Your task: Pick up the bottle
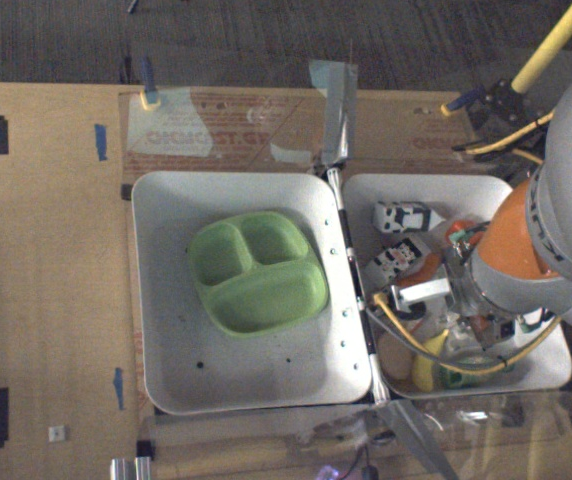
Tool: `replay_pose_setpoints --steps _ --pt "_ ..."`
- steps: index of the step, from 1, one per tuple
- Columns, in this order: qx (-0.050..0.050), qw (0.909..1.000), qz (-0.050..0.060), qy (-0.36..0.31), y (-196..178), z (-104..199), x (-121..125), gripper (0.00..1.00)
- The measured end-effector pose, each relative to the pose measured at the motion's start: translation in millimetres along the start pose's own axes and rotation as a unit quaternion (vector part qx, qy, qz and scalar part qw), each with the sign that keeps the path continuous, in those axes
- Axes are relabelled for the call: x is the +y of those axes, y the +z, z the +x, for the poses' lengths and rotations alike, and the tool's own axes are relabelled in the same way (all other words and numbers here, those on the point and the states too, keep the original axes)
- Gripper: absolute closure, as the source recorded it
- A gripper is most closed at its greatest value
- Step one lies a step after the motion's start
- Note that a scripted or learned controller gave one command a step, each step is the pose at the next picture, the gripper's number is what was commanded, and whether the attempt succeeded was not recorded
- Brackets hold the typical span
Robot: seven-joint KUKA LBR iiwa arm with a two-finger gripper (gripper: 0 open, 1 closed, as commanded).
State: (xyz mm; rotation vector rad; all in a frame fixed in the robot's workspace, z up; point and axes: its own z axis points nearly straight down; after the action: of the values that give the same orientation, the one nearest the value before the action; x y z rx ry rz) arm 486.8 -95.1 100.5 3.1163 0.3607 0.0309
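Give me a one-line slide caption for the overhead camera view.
KUKA arm reaching into the cluttered right bin while a green divided plate sits in the left bin.

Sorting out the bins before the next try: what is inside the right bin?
The right bin holds two black-and-white toys, a yellow item and clutter. The arm covers the rest, so no bottle can be made out.

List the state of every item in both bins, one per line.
Green divided plate: right side up, flat in the left bin.
Two black-and-white cow figures: lying on their sides in the right bin.
Yellow object: lying near the right bin's front, partly under cables.
Arm: lowered over the right bin, covering much of its contents.
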Motion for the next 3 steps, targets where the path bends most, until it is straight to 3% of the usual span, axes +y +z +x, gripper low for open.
replay_pose_setpoints --steps 1,2,3 --pt "0.000 1.0000 0.000 0.000 0.1 -0.1 -0.1 0.00" --pt "-0.011 0.9998 0.005 0.012 -19.6 -17.9 48.9 0.00" --pt "-0.008 0.9996 0.008 -0.028 14.5 -24.8 122.2 0.00"
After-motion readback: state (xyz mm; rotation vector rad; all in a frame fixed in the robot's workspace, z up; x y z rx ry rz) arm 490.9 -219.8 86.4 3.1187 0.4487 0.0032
